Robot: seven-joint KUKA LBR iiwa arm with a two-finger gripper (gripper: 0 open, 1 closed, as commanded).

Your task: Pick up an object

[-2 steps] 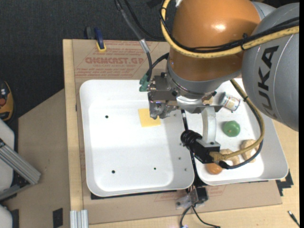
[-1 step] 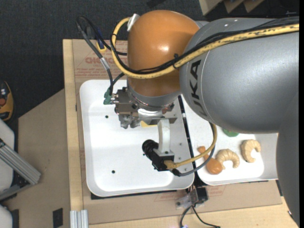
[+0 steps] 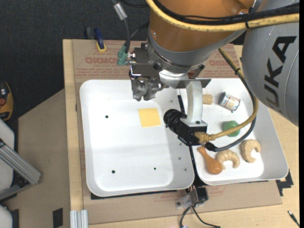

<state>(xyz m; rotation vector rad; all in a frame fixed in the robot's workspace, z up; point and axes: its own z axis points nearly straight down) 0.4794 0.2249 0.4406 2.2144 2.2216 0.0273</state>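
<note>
A flat yellow square slice (image 3: 149, 118) lies in the left bin (image 3: 102, 141), near its right side. My gripper (image 3: 144, 94) hangs over the far part of that bin, just beyond the slice and a little to its left, apart from it. I see nothing held in it. The arm's orange band and grey wrist hide the far edge of both bins.
The right bin (image 3: 270, 167) holds a small can (image 3: 229, 101), a green piece (image 3: 230, 127), two croissants (image 3: 250, 150) (image 3: 229, 158), an orange drumstick (image 3: 211, 163) and a small tan piece (image 3: 207, 99). A black cable bundle (image 3: 180, 125) hangs over the divide between the bins.
</note>
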